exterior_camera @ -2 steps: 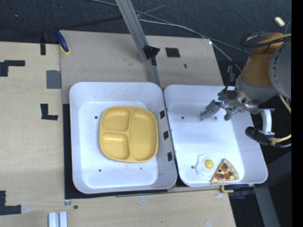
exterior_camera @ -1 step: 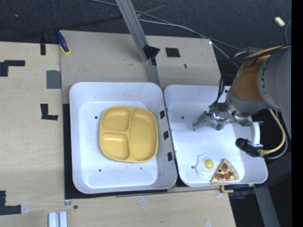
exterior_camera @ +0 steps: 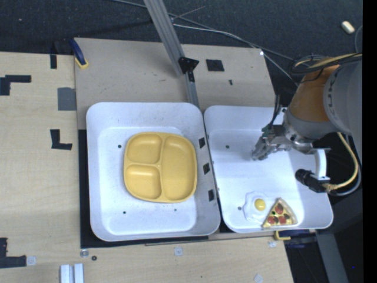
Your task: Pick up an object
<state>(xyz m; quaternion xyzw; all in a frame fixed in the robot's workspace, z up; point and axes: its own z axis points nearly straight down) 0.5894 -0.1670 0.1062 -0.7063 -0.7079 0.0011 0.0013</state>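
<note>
A yellow three-compartment plate [exterior_camera: 159, 167] lies in the left bin [exterior_camera: 109, 122]. In the right bin [exterior_camera: 235, 128], near its front edge, sit a toy fried egg [exterior_camera: 257, 206] and a toy pizza slice [exterior_camera: 280, 213] side by side, touching or nearly so. My gripper [exterior_camera: 262, 149] hangs over the right bin's middle right, well above and behind the egg and pizza. Its fingers point down and to the left, and nothing shows between them.
A grey metal pole [exterior_camera: 171, 40] slants from the top of the view down to the gap between the bins. Cables trail across the dark floor at the back and loop at the arm's right. Black tape marks dot the wooden bench [exterior_camera: 35, 158].
</note>
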